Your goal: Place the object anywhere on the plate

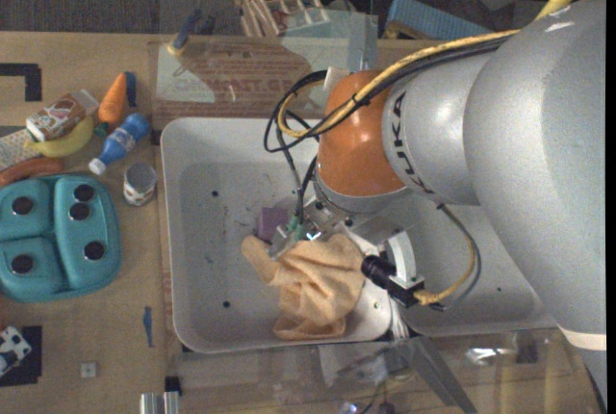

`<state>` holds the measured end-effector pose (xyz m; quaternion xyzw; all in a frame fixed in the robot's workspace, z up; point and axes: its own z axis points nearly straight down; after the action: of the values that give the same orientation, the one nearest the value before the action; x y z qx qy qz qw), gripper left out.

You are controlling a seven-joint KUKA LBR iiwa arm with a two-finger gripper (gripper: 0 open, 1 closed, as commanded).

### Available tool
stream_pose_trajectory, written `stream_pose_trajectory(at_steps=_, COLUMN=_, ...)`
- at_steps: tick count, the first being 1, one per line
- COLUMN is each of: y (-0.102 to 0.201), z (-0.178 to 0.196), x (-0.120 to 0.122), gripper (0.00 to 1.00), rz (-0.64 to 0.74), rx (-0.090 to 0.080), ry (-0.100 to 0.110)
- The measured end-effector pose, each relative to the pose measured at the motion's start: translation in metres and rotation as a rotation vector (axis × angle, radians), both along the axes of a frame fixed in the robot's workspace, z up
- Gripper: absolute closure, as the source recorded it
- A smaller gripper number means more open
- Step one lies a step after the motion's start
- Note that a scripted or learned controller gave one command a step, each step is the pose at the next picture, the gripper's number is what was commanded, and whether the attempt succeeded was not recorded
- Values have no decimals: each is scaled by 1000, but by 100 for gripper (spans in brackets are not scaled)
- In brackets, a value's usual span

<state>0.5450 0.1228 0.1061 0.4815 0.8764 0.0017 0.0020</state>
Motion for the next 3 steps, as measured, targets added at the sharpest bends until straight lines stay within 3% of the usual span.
stream_pose_trajectory(at_steps=1, y=48, z=-14, x=-49, gripper=0, rz=-148, rx=6, ry=-11)
stream_pose_trajectory(at_steps=3, y=48, z=-14, x=-49, gripper=0, rz=-149, rx=6, ry=-11)
